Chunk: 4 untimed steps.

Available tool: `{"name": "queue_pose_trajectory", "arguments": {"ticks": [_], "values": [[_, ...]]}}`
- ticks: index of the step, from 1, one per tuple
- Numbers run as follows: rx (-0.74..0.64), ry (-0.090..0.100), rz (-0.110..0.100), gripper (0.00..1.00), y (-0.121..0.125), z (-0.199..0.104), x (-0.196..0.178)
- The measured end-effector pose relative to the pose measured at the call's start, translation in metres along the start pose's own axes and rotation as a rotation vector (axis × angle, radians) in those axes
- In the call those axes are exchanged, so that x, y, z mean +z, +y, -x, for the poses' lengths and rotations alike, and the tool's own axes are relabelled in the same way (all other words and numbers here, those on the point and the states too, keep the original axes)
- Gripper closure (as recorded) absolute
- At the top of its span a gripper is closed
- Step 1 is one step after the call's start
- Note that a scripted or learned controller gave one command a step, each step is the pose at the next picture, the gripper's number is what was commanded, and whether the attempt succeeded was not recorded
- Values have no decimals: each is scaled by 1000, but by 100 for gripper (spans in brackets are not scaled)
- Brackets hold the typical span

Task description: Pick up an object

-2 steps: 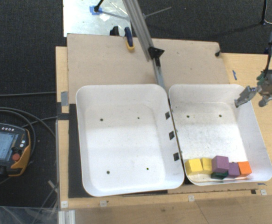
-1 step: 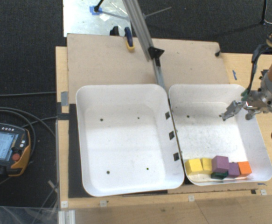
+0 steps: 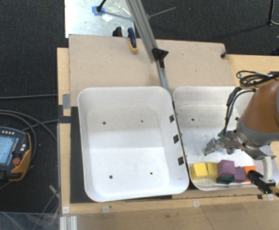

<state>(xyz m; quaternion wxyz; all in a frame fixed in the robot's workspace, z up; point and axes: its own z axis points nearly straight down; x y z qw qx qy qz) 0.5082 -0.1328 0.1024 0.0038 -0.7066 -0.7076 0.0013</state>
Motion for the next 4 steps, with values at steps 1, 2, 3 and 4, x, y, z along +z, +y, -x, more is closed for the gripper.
{"name": "queue_pose_trajectory", "arguments": {"ticks": [1,2,3,4], "values": [[-12,-2,20,0,52,-66,-93],[5,-3,0,0,0,-36,12],[-7,-3,16,0,-13,-78,-92],[6,-6,8,0,-25,-26,-76]]}}
